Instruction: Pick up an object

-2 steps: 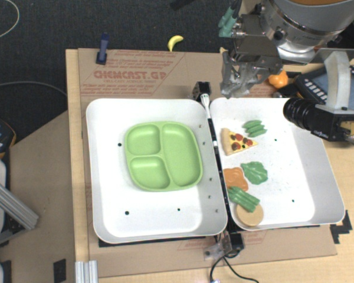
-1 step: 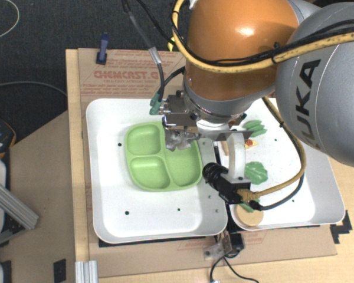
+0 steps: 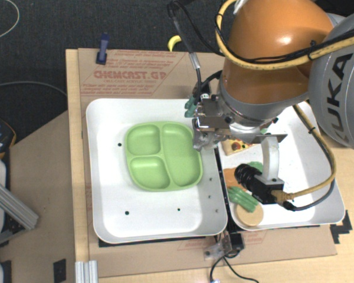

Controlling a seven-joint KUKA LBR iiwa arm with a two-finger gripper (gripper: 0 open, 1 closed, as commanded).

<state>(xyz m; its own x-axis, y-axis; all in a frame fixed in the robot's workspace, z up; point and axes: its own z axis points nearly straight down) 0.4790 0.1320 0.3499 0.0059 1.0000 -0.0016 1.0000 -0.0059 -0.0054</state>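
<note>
The grey arm reaches in from the right; its orange-banded wrist points downward.

The bench had a pale wooden top, and a brown cardboard sheet printed with red lettering lay flat on it. Two shallow white bins sat side by side on that sheet, their inner edges touching. The left bin was nearer the view's middle, and the right bin lay partly under the arm. A small blue clip rested at the cardboard's far left edge.
</note>
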